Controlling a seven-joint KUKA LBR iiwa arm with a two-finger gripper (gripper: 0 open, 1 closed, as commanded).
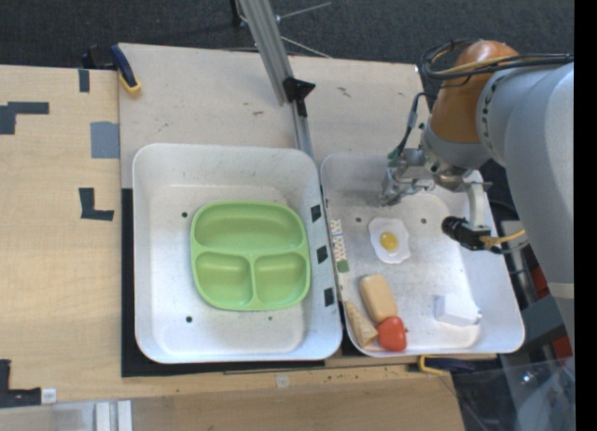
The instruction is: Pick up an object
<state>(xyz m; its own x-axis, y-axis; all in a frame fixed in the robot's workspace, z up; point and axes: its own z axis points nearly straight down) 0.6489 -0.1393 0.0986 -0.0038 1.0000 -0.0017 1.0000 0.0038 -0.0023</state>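
My gripper (399, 185) hangs low over the far part of the right bin (494, 322), under the orange-banded wrist. Just in front of it lies a toy fried egg (389, 241), white with a yellow yolk, a short gap from the gripper. Nearer the front of that bin lie a tan bread-like block (377, 295), a red tomato-like piece (393, 333), a brown wafer (360, 324) along the left wall and a small white block (456, 311). Nothing shows held in the gripper.
The left bin (159, 233) holds a green divided plate (250, 254). A grey pole (270, 37) slants down from the top to the wall between the bins. A black cable fitting (464, 230) sits by the arm at the right bin's right side.
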